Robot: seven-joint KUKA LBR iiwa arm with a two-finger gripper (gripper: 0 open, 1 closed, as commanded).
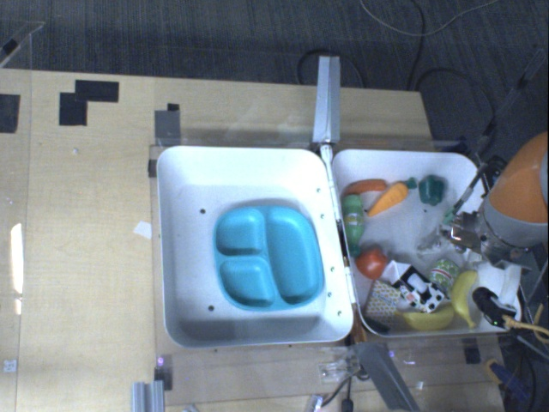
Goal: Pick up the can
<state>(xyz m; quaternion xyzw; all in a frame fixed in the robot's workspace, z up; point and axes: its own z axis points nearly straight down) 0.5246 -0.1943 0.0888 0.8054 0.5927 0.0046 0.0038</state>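
Note:
A small can with a green and white label stands in the right bin, near its front right, between a cow-patterned toy and a banana. My gripper hangs just above and slightly behind the can, at the bin's right side. The arm's orange band rises behind it. I cannot see anything held in the gripper.
The right bin also holds a carrot, a sausage, a green bottle, a tomato, a teal cup and a second banana. The left bin bears a blue divided plate.

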